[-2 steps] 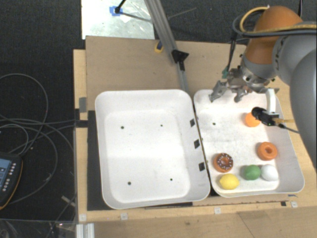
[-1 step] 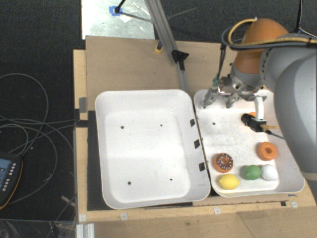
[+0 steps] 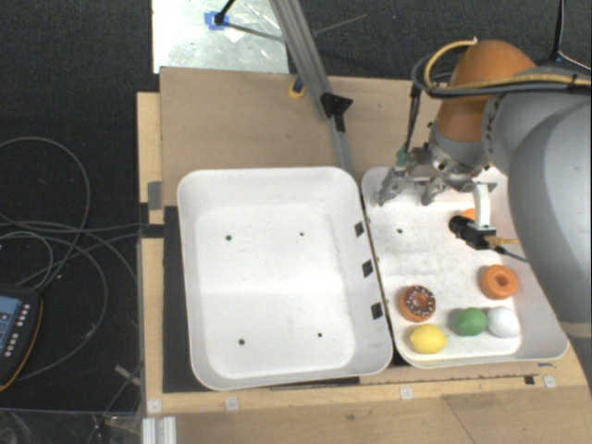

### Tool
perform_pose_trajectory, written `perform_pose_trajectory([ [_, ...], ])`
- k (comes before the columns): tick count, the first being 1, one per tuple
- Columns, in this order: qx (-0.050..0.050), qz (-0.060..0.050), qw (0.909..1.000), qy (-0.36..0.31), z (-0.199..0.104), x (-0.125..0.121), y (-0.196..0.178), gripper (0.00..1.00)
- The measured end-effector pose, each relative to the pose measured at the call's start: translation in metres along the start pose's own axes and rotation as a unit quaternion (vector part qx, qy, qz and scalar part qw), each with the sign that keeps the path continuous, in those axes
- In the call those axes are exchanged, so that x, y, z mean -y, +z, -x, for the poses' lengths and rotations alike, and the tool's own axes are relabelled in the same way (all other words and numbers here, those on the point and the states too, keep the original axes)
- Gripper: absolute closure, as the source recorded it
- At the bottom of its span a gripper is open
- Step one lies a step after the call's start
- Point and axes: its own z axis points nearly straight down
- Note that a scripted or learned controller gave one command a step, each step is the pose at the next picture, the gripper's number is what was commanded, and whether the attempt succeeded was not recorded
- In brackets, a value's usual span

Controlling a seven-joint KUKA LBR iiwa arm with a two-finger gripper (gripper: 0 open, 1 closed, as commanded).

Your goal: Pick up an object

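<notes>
over the right bin's far end, tool with fingers spread apart, gripping nothing

matt white plastic bins on a bare, smooth wood bench.

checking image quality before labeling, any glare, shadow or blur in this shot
Camera view: the left bin is bright and nearly washed out; the arm is large, close and soft at the right; small items like the yellow ball and green ball stay sharp; the gripper sits in soft shade.
</notes>
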Motion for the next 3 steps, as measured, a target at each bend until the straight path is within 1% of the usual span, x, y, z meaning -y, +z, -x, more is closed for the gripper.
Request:
perform_pose_trajectory([
  [1,0.001,0.002,1.0,-0.001,0.0,-0.001,-0.012,1.0],
  [2,-0.001,0.008,1.0,0.001,-0.003,0.0,-0.057,1.0],
  [3,-0.001,0.009,1.0,0.0,-0.002,-0.001,-0.113,1.0],
])
